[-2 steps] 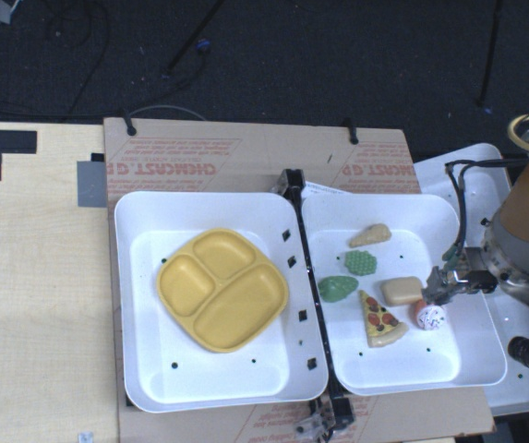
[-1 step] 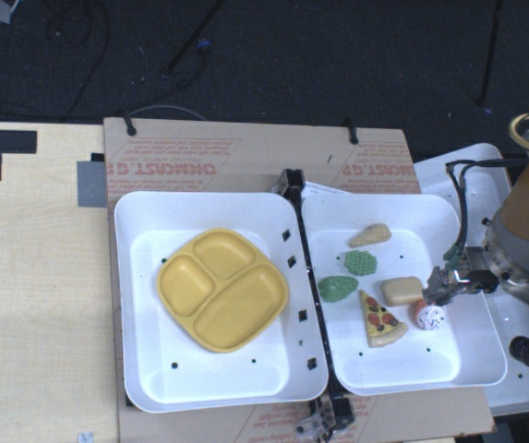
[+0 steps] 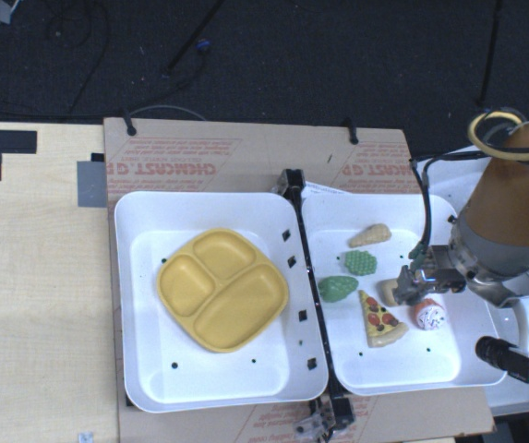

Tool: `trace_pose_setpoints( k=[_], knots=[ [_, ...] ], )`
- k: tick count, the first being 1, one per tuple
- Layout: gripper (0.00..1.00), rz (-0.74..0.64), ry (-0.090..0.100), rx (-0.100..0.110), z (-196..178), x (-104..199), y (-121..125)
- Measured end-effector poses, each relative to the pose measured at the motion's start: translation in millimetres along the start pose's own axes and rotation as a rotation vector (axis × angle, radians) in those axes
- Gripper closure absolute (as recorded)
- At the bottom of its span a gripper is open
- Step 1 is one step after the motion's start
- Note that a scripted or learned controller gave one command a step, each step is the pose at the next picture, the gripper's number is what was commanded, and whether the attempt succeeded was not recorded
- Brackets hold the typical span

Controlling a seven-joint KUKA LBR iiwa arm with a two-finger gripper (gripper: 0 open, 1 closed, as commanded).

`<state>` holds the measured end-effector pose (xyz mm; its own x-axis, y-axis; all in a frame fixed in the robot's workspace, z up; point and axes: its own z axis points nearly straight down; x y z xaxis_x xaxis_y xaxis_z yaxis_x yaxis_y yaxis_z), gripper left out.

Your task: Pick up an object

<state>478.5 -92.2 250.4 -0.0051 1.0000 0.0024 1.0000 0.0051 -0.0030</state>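
My gripper (image 3: 410,286) hangs low over the right bin (image 3: 449,372), just right of centre, beside a small tan object (image 3: 389,292) at its left. A toy pizza slice (image 3: 380,319) lies just below and left of it. A red-and-white piece (image 3: 429,315) sits right under the gripper's lower edge. Further left are two green toy foods (image 3: 360,263) (image 3: 337,289), and a beige piece (image 3: 369,236) lies near the bin's back.
The left bin (image 3: 144,358) holds a yellow divided plate (image 3: 222,289). A black divider (image 3: 306,284) runs between the bins. A cable (image 3: 424,201) loops down to the wrist from the right. Cardboard lies under both bins.
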Motion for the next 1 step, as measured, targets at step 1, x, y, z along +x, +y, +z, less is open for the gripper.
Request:
trace_pose_setpoints(
  k=[1],
  knots=[
    [1.0,0.001,0.0,0.003,15.3,55.0,9.5]
  ],
)
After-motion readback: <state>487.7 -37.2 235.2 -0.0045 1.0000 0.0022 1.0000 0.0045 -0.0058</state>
